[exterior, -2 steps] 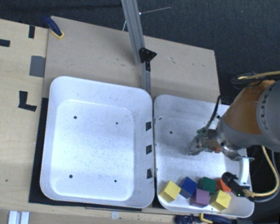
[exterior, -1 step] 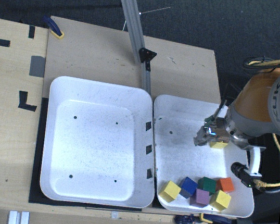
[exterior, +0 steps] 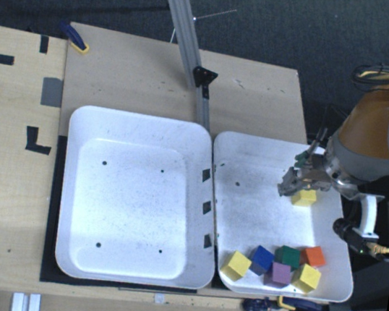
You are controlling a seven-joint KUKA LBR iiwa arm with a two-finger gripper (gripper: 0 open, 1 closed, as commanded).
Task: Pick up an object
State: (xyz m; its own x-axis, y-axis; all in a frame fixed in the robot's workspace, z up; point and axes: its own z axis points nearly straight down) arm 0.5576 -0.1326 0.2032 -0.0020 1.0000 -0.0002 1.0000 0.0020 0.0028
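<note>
Yellow block point(exterior: 305, 198) sits just under/right of gripper point(exterior: 293, 186) in right bin point(exterior: 252, 160); jaw state unclear.

Yellow block point(exterior: 305, 198), right bin's far side

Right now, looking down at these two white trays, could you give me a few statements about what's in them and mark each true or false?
1. All the blocks lie in the right bin. True.
2. The gripper hangs over the left bin. False: it is over the right bin's far part.
3. A yellow block lies right by the gripper, apart from the others. True.
4. The blue block sits alone in the middle of the right bin. False: it is in the cluster at the near edge, between another yellow block and the purple block.
5. The cluster includes a green block and an orange block. True.
</note>
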